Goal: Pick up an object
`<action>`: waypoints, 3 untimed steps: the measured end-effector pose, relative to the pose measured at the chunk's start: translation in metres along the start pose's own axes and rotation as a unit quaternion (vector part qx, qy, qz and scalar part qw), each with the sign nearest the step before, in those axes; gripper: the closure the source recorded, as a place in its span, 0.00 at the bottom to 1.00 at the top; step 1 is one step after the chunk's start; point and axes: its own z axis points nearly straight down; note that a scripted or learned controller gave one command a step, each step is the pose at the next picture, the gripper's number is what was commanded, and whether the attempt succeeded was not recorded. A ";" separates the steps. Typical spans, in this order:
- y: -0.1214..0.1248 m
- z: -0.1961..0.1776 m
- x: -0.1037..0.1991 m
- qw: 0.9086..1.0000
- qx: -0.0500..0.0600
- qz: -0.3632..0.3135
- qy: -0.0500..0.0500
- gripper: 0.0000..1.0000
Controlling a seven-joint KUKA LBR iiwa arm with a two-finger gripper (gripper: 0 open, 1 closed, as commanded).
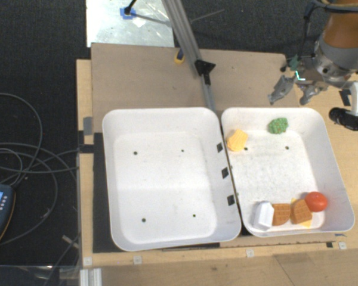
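We see the gripper (292, 93) hanging above the right bin's (332, 145) far rim. Its jaws stand apart, empty, near the green piece (278, 126).

Found wide open floor across the left bin (167, 177). In the right bin (274, 171), open middle floor; far end narrowed by a yellow piece (237, 140) at the left wall and a green clump (278, 126). Near wall crowded by a white block (263, 214), two orange-brown pieces (291, 213) and a red ball (315, 201), touching in a row.
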 end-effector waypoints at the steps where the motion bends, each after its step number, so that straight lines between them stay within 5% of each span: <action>1: 0.001 -0.002 0.000 1.000 -0.002 -0.001 -0.001 0.00; 3: -0.002 0.105 -0.011 1.000 0.001 0.002 0.000 0.00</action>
